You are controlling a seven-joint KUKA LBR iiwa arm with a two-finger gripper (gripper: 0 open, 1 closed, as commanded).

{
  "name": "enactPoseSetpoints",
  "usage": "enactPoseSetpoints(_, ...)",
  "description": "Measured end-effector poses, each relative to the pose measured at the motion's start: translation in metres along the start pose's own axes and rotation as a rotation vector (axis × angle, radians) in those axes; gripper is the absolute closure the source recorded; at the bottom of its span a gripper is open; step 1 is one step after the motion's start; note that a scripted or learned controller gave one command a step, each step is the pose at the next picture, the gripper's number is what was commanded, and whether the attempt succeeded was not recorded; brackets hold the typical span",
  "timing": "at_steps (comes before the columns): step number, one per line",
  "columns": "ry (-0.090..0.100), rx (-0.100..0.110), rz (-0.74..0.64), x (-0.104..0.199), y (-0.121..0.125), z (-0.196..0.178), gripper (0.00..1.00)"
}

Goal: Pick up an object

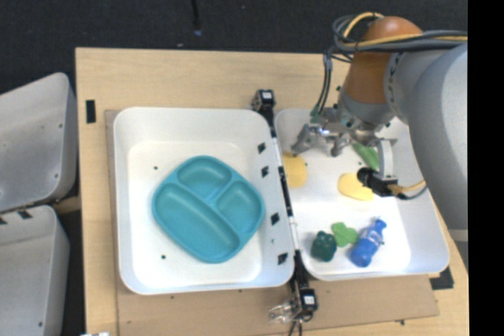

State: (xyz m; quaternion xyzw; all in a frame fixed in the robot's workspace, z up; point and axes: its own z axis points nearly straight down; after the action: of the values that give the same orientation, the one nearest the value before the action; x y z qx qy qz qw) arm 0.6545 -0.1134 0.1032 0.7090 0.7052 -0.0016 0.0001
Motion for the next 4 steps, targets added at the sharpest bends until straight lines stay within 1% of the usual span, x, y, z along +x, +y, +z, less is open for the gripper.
enactPoseSetpoints(1, 0.000, -0.006, 0.003, -0.001, 0.001, -0.014, 1.00)
enactPoseSetpoints(3, 0.000, -0.011, 0.000, -0.019, 0.002, -0.136, 1.00)
enactPoseSetpoints(4, 0.002, -0.005, -0.003, -0.019, 0.003, -0.151, 1.00)
